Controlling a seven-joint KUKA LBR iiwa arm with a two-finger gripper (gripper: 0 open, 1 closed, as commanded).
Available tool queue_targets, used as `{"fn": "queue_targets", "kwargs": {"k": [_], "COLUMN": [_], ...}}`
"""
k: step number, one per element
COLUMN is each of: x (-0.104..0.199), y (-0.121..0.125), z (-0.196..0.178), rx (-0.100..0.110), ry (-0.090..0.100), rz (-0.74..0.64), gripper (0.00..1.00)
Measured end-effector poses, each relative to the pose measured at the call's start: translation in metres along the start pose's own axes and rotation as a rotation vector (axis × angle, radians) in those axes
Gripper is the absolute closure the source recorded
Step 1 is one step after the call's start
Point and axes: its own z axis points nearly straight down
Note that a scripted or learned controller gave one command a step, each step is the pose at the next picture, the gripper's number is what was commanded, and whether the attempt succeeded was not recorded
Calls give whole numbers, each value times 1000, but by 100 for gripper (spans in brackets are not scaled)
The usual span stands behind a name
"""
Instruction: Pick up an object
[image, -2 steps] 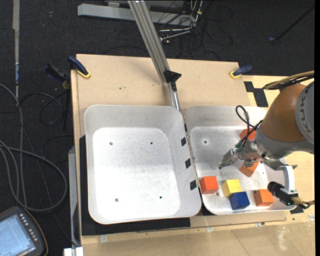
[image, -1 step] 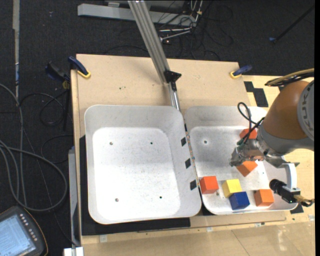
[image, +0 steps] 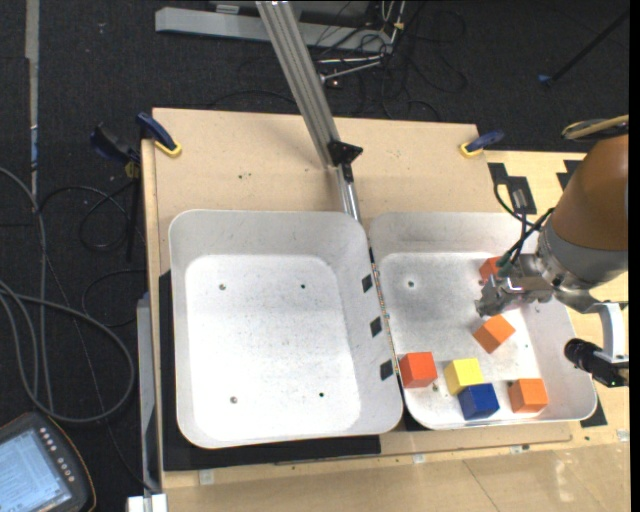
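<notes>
Arm reaching in from right over right bin (image: 440, 250), wrist bent down, gripper (image: 497, 297) just above tilted orange block (image: 493, 333), finger state indiscernible, red-orange block (image: 488, 268) alongside.

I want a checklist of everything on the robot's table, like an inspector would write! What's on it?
Surface: wooden bench bearing a left bin and a right bin.
Job's things: all in the right bin: an orange block just below the gripper, an orange block near the bin's front left, a yellow block touching a blue block, and an orange block at the front right.
Clutter: clamps at the bench's back corners.
Grippers: gripper low over the right bin; finger state unclear.
Cables: black cables on the floor at left.
Surroundings: dark floor, metal pole, screen.
</notes>
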Motion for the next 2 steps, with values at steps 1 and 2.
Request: {"fn": "queue_targets", "kwargs": {"k": [1, 2], "x": [1, 1], "y": [11, 13], "z": [-49, -79], "rx": [1, 2], "ry": [0, 0], "rz": [-2, -1], "gripper": [100, 100]}}
